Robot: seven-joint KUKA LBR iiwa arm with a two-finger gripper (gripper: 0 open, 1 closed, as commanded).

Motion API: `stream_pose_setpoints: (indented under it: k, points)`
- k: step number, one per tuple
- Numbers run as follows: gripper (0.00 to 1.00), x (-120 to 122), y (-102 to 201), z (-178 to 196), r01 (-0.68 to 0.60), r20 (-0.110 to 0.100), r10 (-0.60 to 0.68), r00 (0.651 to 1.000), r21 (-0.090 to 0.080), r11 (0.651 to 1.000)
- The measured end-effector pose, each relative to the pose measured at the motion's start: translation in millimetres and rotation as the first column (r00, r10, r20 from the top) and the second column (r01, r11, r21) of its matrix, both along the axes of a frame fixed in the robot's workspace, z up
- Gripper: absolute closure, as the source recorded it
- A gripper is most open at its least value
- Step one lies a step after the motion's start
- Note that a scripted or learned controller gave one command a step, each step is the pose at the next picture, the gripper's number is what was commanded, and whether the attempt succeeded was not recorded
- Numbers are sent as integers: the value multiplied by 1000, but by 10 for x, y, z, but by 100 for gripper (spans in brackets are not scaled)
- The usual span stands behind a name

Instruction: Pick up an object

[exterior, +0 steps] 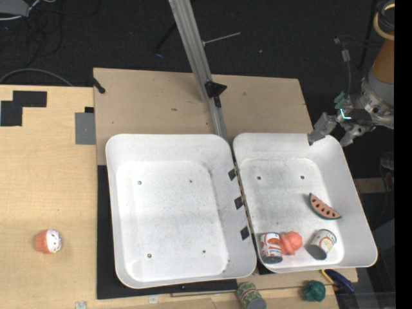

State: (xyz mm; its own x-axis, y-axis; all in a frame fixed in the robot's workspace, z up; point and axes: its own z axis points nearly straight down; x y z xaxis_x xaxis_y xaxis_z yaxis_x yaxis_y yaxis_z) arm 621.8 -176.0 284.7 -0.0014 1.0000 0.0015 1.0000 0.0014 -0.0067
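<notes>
One end effector (337, 129) hangs at about two o'clock in the view, just past the far right corner of the right-hand shallow white bin (351, 179). Its two dark fingers stand spread apart and nothing sits between them, so it has hold of nothing. Above it the grey arm with its orange band (384, 60) runs up to the frame's edge at three o'clock.

Candidate things to pick lie in the right bin's near half, well apart from the end effector: a red-and-green watermelon-slice toy (324, 207) at four o'clock, and along the near wall at five o'clock a red-and-white can lying on its side (271, 246), touching a soft orange-pink lump (291, 242), with a small tan can with a dark end (320, 243) just beside them.

My judgement is that the task is at its opening step, with approach not yet made. The next move calls for travel toward six o'clock over the bin, then a descent onto one item; the watermelon slice lies alone and looks the easier target.

Left of it, the second white bin (122, 172) sits at the view's centre. Both rest on a tan board worktop (154, 102), with a pale wooden surface (38, 172) at nine o'clock carrying an orange-and-white ball (48, 241). A slanted aluminium rail (193, 44) rises toward twelve o'clock over dark floor with cables.
</notes>
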Motion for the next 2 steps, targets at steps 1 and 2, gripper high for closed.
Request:
stream_pose_setpoints:
  k: [1, 2]
  points:
    - [0, 8, 3, 27, -2, 4, 2, 1000, -1, 1000]
    - [0, 26, 88, -578, -2, -1, 2, 1000, 1, 1000]
